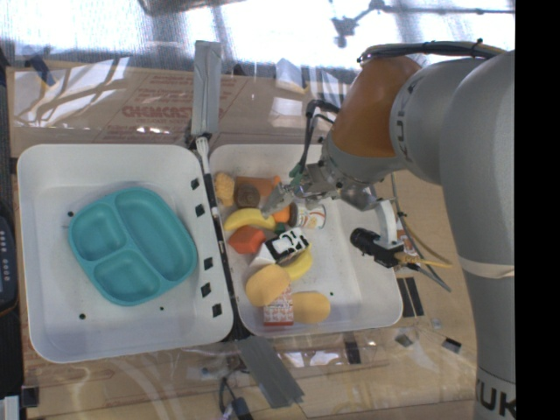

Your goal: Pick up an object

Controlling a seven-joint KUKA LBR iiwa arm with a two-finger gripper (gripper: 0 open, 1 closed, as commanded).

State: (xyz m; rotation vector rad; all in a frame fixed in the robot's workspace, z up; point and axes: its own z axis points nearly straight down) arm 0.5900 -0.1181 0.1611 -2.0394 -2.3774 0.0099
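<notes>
Grey arm w/ orange band (378, 103) reaches in from right, wrist angled down-left over right bin (372, 309). Gripper (282, 198) sits low amid toy food pile at bin's left side; grip state: can't tell. Yellow banana (247, 220) just below-left of it, touching pile. Teal divided plate (131, 245) in left bin (52, 322).

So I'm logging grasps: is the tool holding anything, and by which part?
Cannot be told: the tool sits low over the toy food pile, and its tips are unclear.
</notes>
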